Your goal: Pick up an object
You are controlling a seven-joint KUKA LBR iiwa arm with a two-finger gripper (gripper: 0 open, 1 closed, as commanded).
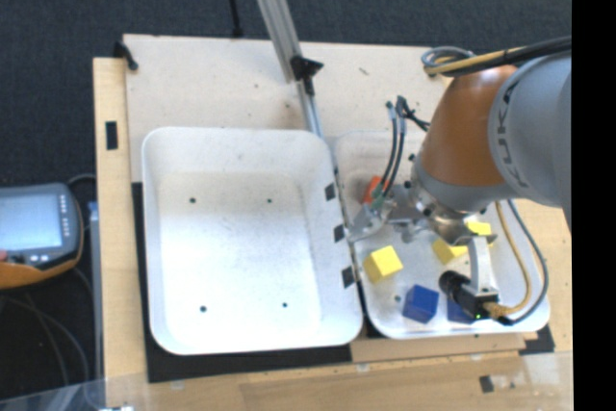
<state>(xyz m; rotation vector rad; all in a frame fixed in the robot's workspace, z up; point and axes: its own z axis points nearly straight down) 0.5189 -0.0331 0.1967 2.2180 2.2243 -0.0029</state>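
The right bin holds a yellow cube near its left wall and a blue cube toward the front. A smaller yellow piece lies to the right of the yellow cube, partly under the arm. A red-orange object shows near the bin's left wall. My gripper hangs low over the bin's left-middle, just behind the yellow cube and beside the red-orange object. The wrist and orange band cover much of the bin's back half.
The left bin lies beside the right one, and their walls meet around x 355. A slanted metal pole rises from the bench behind the bins. Cables loop along the right bin's right side.
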